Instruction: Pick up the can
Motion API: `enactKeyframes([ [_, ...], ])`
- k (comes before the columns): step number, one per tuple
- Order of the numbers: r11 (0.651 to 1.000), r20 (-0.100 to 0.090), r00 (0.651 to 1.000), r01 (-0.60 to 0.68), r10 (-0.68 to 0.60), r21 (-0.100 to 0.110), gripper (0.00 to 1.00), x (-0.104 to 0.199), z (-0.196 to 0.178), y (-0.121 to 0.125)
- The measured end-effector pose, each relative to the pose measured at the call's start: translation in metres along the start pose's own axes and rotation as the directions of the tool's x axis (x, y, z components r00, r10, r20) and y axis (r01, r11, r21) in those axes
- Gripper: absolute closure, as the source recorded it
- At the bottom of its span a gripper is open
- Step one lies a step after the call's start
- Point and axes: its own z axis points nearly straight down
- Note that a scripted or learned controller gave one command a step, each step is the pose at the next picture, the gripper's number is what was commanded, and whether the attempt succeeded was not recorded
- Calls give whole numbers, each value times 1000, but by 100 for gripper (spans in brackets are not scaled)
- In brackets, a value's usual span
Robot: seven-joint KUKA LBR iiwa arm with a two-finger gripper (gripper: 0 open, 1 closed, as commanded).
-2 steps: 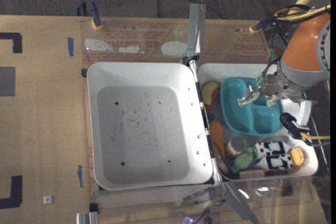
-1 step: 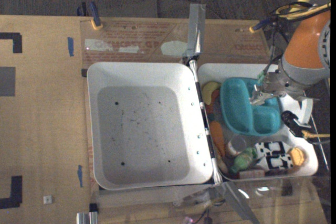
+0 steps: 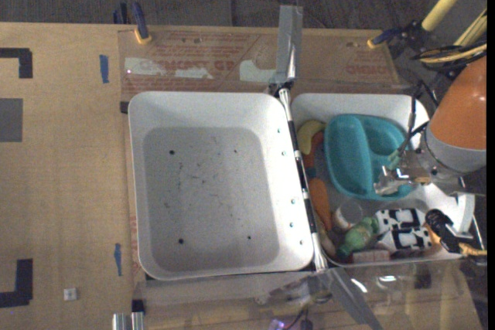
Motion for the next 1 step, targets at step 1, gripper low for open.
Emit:
enactKeyframes([
  [1, 1000, 0, 1000, 0, 0, -1, 0, 0, 0, 0],
])
